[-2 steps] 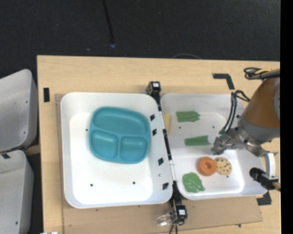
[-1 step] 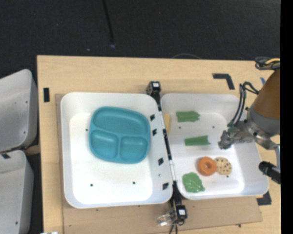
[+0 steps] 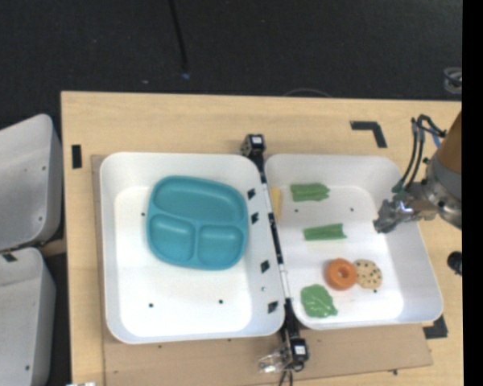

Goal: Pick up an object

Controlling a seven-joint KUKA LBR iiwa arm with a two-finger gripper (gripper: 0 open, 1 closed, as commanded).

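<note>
Two white bins are being carried by the counter (image 3: 185, 115). In the right bin (image 3: 410, 296), nearest first, a green leafy piece (image 3: 317, 301), an orange donut (image 3: 341, 273) touching a speckled cookie (image 3: 368, 274), then two green strips (image 3: 324, 232) (image 3: 309, 191) are being kept. A teal divided plate (image 3: 197, 222) is being held by the left bin (image 3: 121, 296). The gripper (image 3: 389, 216) is being hung over the right bin's right side, nothing visibly gripped; open or closed honestly can't be told.
</note>
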